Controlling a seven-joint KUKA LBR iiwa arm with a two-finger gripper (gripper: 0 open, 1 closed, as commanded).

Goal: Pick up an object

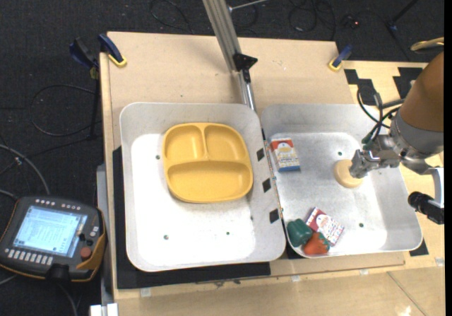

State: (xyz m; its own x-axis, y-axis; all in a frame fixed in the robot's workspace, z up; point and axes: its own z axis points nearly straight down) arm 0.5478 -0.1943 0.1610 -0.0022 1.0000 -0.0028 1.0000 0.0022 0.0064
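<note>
A robot pincer (pixel 359 168) hangs in the right bin (pixel 395 237), touching a round tan block (pixel 346 175) just below it. Whether it grips the block, I cannot tell.

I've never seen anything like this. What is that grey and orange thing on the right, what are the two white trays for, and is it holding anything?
That is a robot arm reaching in from the right; one camera fixed above the bench looks down on it at a slant. At its end is the tool, two fingers for picking things up. The two white trays are shallow bins. The left bin holds a yellow divided plate. The right bin holds a small carton, a tan round block just under the tool, and, at the near edge, a small packet beside red and green toy pieces. Whether the tool grips the block cannot be seen from here.
</note>
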